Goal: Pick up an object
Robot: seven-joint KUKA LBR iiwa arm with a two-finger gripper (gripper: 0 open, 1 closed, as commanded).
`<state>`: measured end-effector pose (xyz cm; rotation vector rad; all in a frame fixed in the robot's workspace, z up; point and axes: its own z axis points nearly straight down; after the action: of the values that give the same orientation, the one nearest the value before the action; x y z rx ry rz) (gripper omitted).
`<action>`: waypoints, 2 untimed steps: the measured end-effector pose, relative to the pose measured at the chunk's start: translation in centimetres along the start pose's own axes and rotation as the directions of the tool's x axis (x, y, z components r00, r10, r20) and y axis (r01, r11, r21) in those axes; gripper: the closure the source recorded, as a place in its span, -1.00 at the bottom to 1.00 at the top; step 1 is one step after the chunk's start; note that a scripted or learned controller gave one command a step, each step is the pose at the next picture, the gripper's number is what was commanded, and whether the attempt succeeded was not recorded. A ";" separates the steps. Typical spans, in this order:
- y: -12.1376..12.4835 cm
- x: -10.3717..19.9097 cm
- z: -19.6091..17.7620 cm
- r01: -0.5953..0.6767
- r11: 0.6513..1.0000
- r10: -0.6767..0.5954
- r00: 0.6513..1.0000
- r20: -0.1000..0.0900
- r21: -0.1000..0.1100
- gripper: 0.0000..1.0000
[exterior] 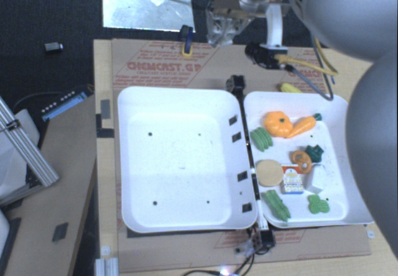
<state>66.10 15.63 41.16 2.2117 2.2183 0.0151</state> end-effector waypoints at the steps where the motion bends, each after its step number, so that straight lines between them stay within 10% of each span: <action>1: 0.8 2.5 -1.9 0.004 1.000 -0.004 1.000 -0.001 0.008 1.00; 2: 0.8 6.0 -3.2 0.004 1.000 -0.004 1.000 -0.002 0.009 1.00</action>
<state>66.83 21.58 44.41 2.2126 2.2279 0.0070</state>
